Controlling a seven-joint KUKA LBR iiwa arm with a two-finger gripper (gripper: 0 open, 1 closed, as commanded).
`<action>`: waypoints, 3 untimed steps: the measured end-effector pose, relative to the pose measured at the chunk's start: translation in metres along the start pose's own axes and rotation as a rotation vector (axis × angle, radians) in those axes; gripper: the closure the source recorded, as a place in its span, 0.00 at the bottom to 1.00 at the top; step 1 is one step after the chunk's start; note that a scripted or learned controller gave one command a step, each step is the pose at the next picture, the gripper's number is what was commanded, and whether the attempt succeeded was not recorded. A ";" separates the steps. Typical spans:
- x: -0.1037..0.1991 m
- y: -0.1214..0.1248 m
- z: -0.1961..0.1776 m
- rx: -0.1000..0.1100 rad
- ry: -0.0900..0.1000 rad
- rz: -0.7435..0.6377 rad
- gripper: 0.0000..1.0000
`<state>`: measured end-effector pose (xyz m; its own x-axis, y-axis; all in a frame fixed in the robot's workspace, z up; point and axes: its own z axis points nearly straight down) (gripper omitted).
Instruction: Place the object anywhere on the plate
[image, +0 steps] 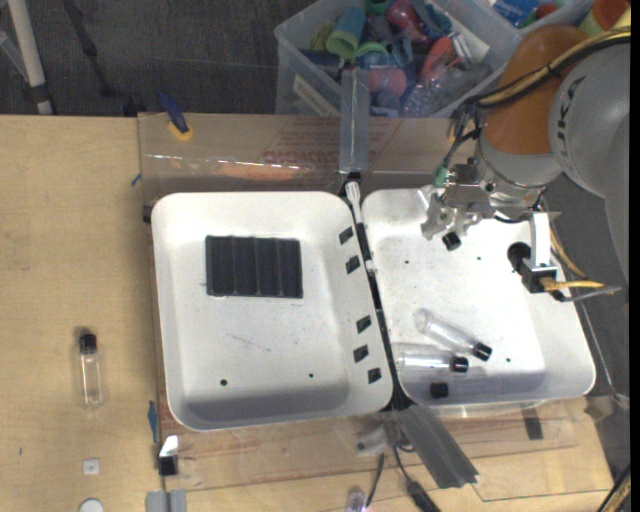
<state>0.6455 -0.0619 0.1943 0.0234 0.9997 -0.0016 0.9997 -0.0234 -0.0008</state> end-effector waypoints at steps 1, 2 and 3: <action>0.016 -0.010 -0.105 -0.002 0.001 0.242 1.00; 0.048 -0.042 -0.172 0.001 0.001 0.825 1.00; 0.056 -0.066 -0.225 -0.001 0.003 1.161 1.00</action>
<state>0.5814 -0.0038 0.4188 0.9262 0.3771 0.0014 0.3771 -0.9262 0.0000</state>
